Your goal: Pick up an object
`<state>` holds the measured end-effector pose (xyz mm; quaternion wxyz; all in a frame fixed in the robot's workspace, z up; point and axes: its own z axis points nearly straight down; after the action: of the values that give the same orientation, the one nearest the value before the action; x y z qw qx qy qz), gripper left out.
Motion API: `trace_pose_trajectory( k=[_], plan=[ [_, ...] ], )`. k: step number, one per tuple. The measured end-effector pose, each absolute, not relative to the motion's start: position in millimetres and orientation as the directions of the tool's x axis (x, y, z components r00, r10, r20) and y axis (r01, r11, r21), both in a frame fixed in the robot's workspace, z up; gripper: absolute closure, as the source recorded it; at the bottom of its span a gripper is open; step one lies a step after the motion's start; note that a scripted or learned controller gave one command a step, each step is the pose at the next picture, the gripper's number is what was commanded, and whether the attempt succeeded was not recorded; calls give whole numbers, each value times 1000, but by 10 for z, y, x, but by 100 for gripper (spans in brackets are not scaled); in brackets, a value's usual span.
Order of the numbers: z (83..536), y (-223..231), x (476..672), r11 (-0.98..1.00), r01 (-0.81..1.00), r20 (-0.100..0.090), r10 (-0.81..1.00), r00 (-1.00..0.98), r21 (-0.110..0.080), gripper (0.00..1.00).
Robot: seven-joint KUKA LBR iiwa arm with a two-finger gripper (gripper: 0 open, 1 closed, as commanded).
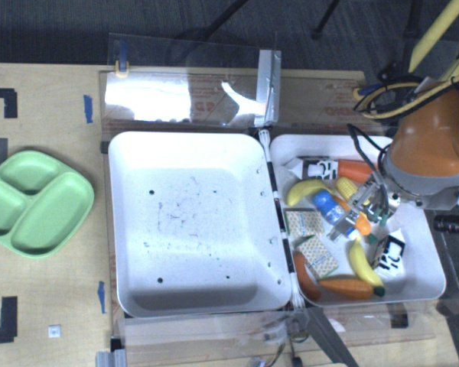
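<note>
The right bin [428,277] holds a pile of objects. Among them are a yellow banana [303,192], a blue bottle [326,204], an orange carrot [355,170], a black-and-white box [319,167] and two patterned pouches [306,222]. A second banana [362,263] and another carrot [344,287] lie near the front wall. My gripper [362,211] hangs low over the middle of the pile, just right of the blue bottle. An orange piece [359,222] sits right under it. Whether anything is held is hidden by the wrist.
The left bin [187,220] stands beside the right one, sharing a middle wall. A green divided plate [35,202] lies on the bench at far left. A clear panel [183,98] stands behind the left bin. Cables [382,98] hang at back right.
</note>
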<state>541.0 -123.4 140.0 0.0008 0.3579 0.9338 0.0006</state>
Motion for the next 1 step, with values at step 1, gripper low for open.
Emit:
trace_pose_trajectory(
  k=[1],
  plan=[
    [866,-1592,5798,684,730,-5,730,-684,5,0]
  ],
)
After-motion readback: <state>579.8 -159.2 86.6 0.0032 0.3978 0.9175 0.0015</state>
